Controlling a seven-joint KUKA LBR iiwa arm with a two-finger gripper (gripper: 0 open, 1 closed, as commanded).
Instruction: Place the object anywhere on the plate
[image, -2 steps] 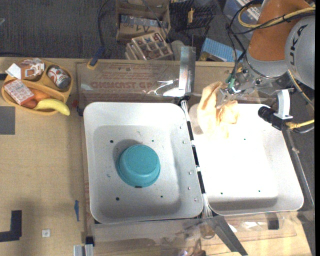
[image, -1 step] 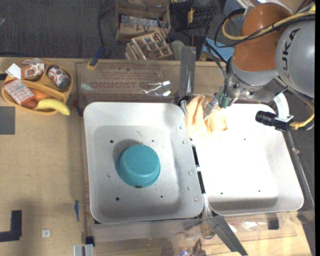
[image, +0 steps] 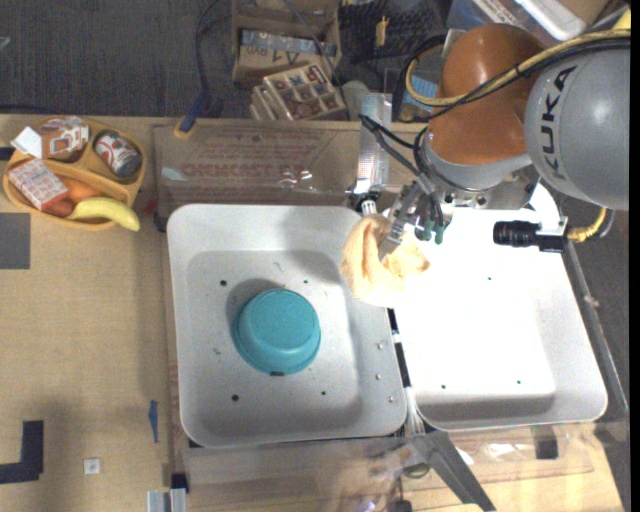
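Fingers (image: 408, 228) pinching a limp pale-yellow cloth-like object (image: 378, 265), hanging above the bins' divide, teal plate (image: 278, 331) left

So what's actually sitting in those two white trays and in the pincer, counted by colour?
Teal: 1, the upside-down bowl in the left tray.
Pale yellow: 1, the soft floppy object hanging from the pincer over the gap between the left tray and the right tray.
Total: 2
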